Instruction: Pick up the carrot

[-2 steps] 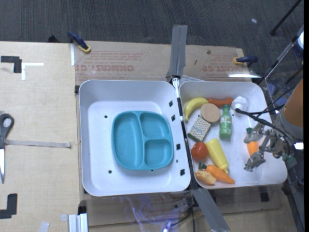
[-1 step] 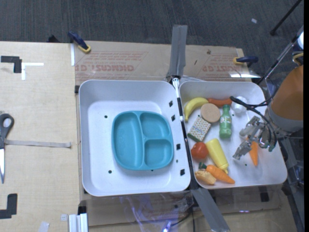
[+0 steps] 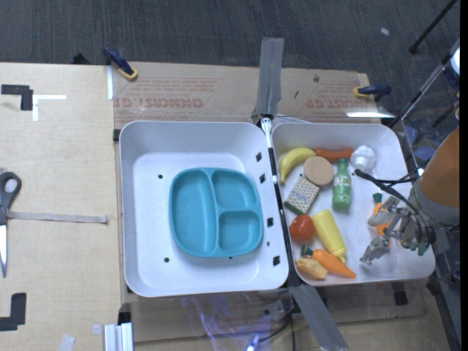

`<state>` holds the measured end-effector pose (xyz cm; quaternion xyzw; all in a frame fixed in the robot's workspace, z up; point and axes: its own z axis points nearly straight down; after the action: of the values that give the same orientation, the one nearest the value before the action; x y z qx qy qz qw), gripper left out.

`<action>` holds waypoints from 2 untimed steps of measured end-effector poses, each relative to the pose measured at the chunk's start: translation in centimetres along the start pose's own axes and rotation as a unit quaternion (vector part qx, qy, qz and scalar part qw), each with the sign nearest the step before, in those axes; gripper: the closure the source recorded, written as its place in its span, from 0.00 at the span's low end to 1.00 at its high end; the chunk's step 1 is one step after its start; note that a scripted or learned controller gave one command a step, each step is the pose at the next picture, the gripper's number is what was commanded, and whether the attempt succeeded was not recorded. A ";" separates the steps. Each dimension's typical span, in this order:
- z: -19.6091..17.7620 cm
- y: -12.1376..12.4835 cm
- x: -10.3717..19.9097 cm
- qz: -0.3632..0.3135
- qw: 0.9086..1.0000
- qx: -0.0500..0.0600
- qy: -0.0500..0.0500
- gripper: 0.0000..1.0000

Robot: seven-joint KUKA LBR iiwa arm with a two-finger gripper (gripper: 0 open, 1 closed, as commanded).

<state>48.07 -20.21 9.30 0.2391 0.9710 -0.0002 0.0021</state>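
Holding a carrot among food, right bin, tool spread nearby, blue plate in left bin

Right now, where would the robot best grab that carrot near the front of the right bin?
Probably across the middle of the carrot, coming straight down. It lies flat, slanted toward the bin's front; its sides are its narrowest span. The yellow bottle crowds its upper side.

Lab bench; clamped cardboard
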 end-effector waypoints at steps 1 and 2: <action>-1.0 0.1 -0.2 -0.002 1.000 0.000 -0.003 1.00; -1.0 0.1 -0.2 -0.002 1.000 0.000 -0.003 0.00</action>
<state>48.34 -20.19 10.31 0.2371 0.9715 -0.0007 0.0048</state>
